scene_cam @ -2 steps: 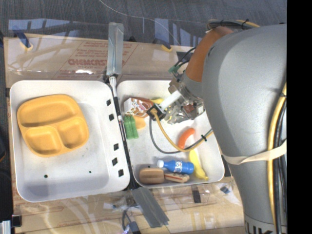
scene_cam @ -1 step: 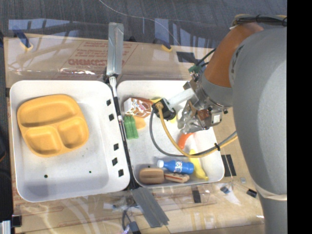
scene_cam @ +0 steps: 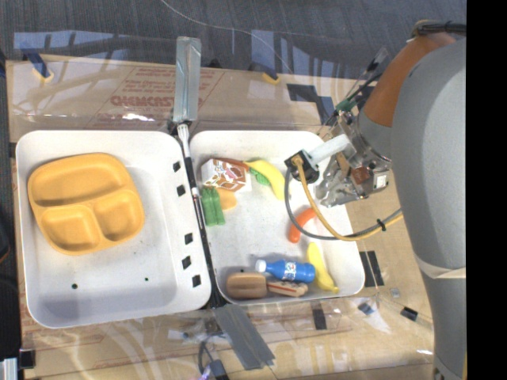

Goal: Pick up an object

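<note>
over the right bin, the gripper hangs by its right wall

end effector fingers indistinct, orange item half-hidden by cable

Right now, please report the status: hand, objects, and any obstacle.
Hand above right bin, near its right side. Toys lie in the bin, none held. Yellow cable loops below the hand.

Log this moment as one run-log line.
gripper: over right white bin, above orange carrot-shaped toy | grasp: none visible | yellow divided tray: left white bin
</note>
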Robot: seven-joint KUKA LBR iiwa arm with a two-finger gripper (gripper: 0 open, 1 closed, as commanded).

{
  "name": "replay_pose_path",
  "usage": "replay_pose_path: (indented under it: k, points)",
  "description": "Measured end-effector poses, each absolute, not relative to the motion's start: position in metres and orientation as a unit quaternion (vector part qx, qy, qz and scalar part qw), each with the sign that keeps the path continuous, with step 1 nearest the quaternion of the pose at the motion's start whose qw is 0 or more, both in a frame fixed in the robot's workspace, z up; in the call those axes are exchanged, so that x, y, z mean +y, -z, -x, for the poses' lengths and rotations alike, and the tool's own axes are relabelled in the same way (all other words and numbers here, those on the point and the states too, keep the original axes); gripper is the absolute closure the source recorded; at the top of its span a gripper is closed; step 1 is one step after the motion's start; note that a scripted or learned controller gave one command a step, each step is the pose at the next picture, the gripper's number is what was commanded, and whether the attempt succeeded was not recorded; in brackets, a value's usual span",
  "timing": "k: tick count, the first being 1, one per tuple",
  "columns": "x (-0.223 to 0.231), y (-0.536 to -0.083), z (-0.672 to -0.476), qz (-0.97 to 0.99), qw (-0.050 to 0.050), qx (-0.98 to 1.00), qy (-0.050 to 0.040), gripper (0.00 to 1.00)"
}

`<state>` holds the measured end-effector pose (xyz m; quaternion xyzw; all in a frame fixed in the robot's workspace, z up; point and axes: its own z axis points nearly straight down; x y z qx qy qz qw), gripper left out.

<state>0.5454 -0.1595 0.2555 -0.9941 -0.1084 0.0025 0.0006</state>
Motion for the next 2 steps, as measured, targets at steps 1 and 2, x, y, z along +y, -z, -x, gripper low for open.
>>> replay_pose_path:
  k: [1, 2]
  points:
    - [-0.129, -0.318, -0.591, 0.991, 0.001, -0.132, 0.0004, 1.00]
    - [-0.107, -0.336, -0.627, 0.984, 0.001, -0.179, -0.0007, 1.00]
